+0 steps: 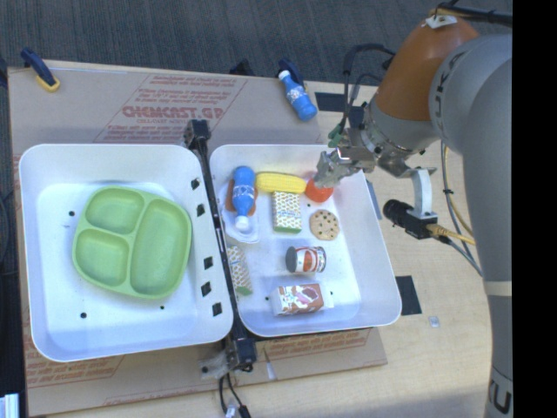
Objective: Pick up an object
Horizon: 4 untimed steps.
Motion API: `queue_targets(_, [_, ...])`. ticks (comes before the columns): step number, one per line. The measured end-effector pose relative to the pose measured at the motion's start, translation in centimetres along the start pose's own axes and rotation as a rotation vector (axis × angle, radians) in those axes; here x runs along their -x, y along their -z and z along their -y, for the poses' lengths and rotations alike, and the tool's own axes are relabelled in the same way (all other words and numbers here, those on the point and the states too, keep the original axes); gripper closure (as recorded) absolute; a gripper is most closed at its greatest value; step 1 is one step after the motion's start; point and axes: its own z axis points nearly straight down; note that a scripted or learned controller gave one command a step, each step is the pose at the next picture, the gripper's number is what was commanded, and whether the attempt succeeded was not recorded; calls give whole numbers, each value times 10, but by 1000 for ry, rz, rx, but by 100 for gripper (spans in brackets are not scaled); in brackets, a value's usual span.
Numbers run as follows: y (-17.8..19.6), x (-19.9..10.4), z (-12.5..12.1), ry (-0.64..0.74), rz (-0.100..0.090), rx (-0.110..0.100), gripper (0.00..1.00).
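Camera view: gripper [333, 169] low over the right bin's [383, 268] far corner, right above a small orange thing [320, 192]. Spread or pressed together, cannot tell. Yellow corn [280, 182] just left, lying sideways.

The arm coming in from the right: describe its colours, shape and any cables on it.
The arm is a thick, rounded grey tube with a glossy orange band above the wrist. Black cables loop around the wrist. The gripper is a small metallic grey assembly, much narrower than the arm.
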Motion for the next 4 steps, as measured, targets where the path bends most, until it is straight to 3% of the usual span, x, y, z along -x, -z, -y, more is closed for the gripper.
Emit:
queue_targets(1, [4, -61, 54, 2, 0, -3, 100])
queue_targets(2, [10, -107, 73, 3, 1, -3, 100])
queue_targets(3, [7, -147, 122, 3, 1, -3, 100])
queue_targets(4, [7, -147, 122, 1, 2, -3, 0])
